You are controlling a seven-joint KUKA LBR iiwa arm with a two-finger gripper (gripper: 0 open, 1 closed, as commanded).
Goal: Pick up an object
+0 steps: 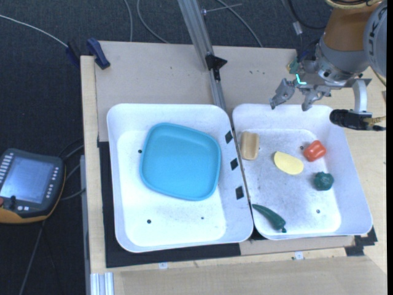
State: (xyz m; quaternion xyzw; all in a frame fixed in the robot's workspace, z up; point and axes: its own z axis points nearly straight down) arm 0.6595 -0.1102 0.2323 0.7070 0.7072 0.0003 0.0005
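Gripper: the gripper hangs above the far rim of the right bin, fingers spread apart with nothing between them; my guess is it is parked high so it can drop onto any piece below.
Arm: the grey arm with its orange band comes in over the bin's far right corner.
Yellow piece: a flat yellow piece lies near the middle of the right bin, long axis running from the far left toward the near right edge; likely the easiest to grab.
Red piece: a red piece sits just beside it toward the far right, compact, no clear long axis.
Tan block: a tan block rests against the left wall, long axis pointing far to near.
Dark green lump: a dark green lump lies near the right wall.
Green pepper: a green pepper lies along the near left corner, slanting toward the near edge.
Left bin: the left bin carries a blue plate, flat in its middle.
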